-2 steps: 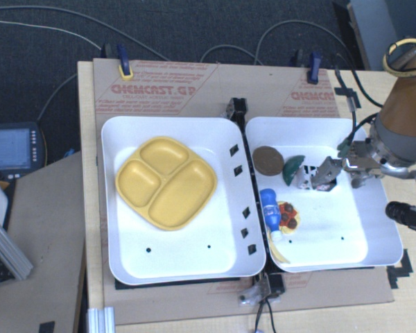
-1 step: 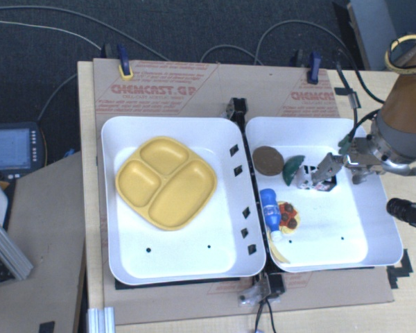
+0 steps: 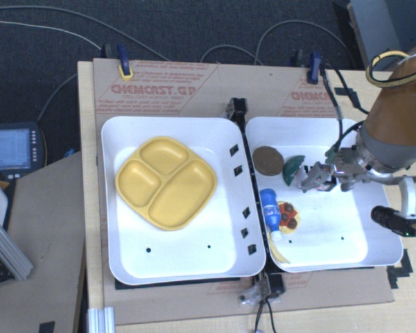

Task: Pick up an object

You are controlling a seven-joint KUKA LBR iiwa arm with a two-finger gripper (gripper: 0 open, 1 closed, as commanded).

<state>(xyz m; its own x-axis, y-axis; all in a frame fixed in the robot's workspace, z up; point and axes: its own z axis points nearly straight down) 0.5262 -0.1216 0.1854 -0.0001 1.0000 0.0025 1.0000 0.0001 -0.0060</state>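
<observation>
In the camera view, the gripper (image 3: 317, 180) is hovering at centre right of the frame, over the right bin (image 3: 347, 252), just beside a green object (image 3: 292, 168); how far it is open cannot be told, nor whether it has hold of anything. A brown disc (image 3: 268, 160) is lying just left of it, a blue bottle (image 3: 269, 211) lower down. Descending squarely over the green piece, clear of the disc, is looking like the soundest approach.
</observation>
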